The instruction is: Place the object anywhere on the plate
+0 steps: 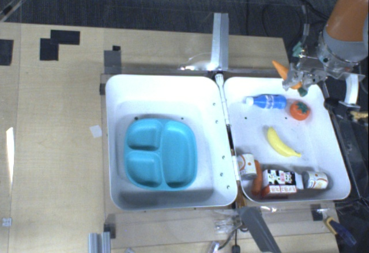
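Hovering over right bin's (pixel 340 148) far corner, gripper (pixel 295 80) sits beside carrot (pixel 279 67); you cannot tell jaws' state or hold. Blue plate (pixel 160 153) in left bin (pixel 115 131) bare. Placing remains undone; pick-up unconfirmed, you judge.

My bench (pixel 52 148) looks like pale wood with a smooth, matt face. On it, the two bins (pixel 167 87) are white plastic, smooth with a faint sheen. In the left bin, the plate (pixel 160 153) is turquoise plastic, slightly glossy. Right of the plate, the banana (pixel 281 143) looks like smooth yellow plastic, and the bottle (pixel 266 101) blue, glossy plastic. My arm (pixel 351 12) wears a matt orange band.
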You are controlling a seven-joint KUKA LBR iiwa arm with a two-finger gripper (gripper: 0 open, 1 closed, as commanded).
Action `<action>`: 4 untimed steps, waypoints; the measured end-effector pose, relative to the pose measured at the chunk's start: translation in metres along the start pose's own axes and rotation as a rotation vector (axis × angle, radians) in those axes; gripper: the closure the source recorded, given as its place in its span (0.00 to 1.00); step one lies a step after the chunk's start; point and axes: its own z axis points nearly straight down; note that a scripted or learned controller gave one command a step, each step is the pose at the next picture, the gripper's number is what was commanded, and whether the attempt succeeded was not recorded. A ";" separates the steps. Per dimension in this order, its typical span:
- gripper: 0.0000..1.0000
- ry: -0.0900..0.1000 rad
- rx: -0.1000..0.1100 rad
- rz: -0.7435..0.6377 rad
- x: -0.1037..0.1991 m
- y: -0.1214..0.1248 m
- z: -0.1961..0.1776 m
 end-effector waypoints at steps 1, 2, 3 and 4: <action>1.00 0.001 -0.001 0.111 0.010 -0.002 -0.094; 1.00 0.002 0.003 0.080 0.058 -0.054 -0.013; 1.00 0.002 0.005 0.398 0.079 -0.047 0.040; 1.00 0.004 0.002 -0.168 0.171 -0.122 0.031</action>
